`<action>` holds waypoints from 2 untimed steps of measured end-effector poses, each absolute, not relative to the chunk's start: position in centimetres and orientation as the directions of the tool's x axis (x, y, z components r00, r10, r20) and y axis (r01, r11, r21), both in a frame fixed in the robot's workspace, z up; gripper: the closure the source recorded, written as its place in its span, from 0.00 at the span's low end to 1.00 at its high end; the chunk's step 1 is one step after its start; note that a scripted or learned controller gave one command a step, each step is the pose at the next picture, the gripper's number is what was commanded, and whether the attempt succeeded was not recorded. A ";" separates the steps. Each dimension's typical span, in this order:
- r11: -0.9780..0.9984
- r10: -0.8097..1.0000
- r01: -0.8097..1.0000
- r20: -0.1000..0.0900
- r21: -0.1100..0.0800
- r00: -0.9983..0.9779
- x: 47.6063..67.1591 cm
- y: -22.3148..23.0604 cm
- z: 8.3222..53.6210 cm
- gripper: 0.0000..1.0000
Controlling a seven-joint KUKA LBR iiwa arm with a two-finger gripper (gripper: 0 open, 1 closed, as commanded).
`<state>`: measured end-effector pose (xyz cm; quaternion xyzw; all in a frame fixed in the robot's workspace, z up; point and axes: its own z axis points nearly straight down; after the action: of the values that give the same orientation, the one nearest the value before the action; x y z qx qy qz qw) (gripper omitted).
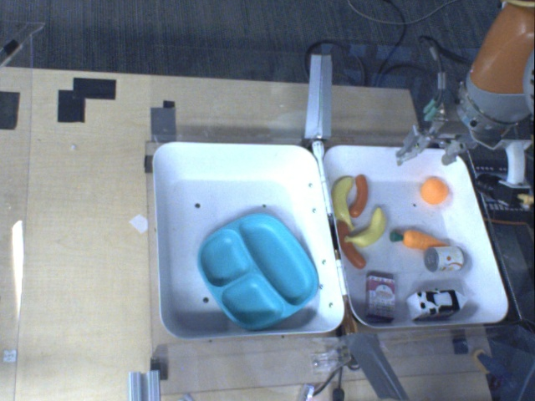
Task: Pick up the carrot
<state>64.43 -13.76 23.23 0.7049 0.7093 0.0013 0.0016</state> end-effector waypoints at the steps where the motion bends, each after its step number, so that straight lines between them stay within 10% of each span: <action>1: 0.123 0.992 0.992 -0.002 0.004 -0.123 60.2 -19.5 9.9 0.00; 2: 0.125 0.992 0.992 -0.004 0.011 -0.125 60.5 -19.5 11.1 1.00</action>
<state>60.47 -19.49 11.15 0.6616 0.7499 0.0028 0.0052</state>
